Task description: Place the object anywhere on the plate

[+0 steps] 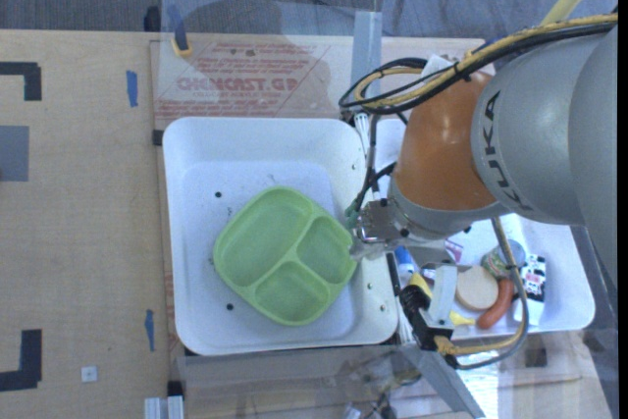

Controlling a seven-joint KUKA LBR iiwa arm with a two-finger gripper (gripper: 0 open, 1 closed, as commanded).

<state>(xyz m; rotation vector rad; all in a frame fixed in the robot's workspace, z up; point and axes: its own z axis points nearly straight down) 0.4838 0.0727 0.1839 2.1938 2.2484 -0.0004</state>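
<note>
Hovering beside the green plate (286, 255), the fingers (359, 233) look unreadable: clenched or released, unclear.

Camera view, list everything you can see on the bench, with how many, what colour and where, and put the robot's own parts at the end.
plate: one, light green, three compartments, lying in the left bin.
left bin: one, white, shallow, mid-bench.
right bin: one, white, largely covered by the arm.
small objects: several, mixed colours, piled in the right bin; a tan disc and an orange-red piece stand out, the rest too cluttered to name.
bench top: one, pale wood, with blue and black tape marks at left.
arm: one, grey with an orange band, reaching in from the right over the right bin.
claw: one, metallic, at the divide between the bins beside the plate's right edge.
</note>
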